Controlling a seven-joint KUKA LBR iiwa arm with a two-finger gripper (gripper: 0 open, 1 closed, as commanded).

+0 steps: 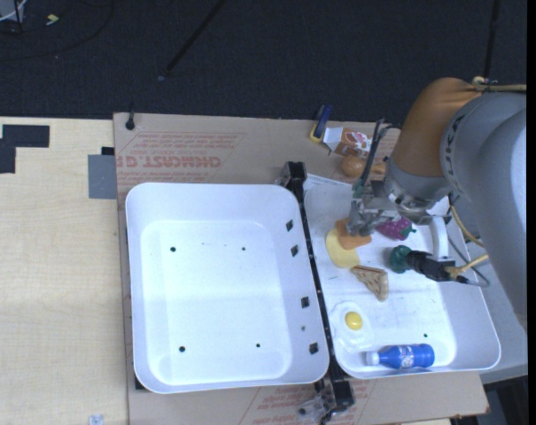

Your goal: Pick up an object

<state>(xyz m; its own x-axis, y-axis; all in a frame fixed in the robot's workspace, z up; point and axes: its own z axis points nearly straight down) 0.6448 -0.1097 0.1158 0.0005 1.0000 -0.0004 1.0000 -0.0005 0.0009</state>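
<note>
the bench (55,264) holds two bins. in the right bin (480,343), the gripper (363,215) partly hides an orange toy (348,235); i cannot tell its grip. a bottle (402,356) lies near the front edge.

Bottle (404,356) in R bin (480,348), front; egg (353,320) just behind-left.

I count two white bins on the bench, the left bin (161,211) and the right bin (476,343). In the right bin I make out one blue bottle (404,356) by its near edge, one fried egg toy (353,320), one brown wedge (373,279), one yellow round piece (342,251), one purple item (395,228) and one green-headed item (402,257). At its far edge sits one small packet (353,140).
</note>
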